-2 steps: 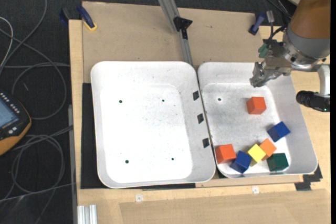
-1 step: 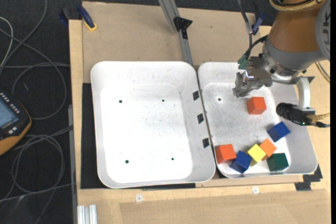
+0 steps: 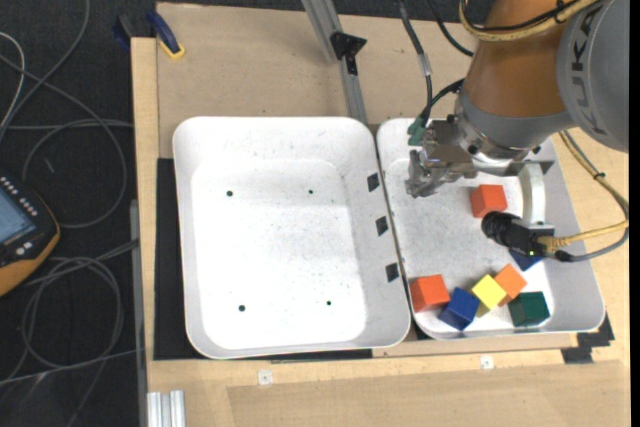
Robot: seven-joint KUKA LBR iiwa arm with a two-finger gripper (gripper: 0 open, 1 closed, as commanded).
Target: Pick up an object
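One orange block (image 3: 488,200) lies just right of the gripper (image 3: 422,183).

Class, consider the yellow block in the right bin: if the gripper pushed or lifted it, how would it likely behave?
The yellow block looks like a rigid cube, so it should slide, not roll. It seems small, probably light. Pushed, it would likely nudge the blue block beside it.

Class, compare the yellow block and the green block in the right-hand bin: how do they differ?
The yellow block is bright yellow; the green block is dark green. The yellow block sits further from the bin's near rim, between blue and orange neighbours; the green block lies nearest the bin's near right corner. Both are small cube-like blocks.
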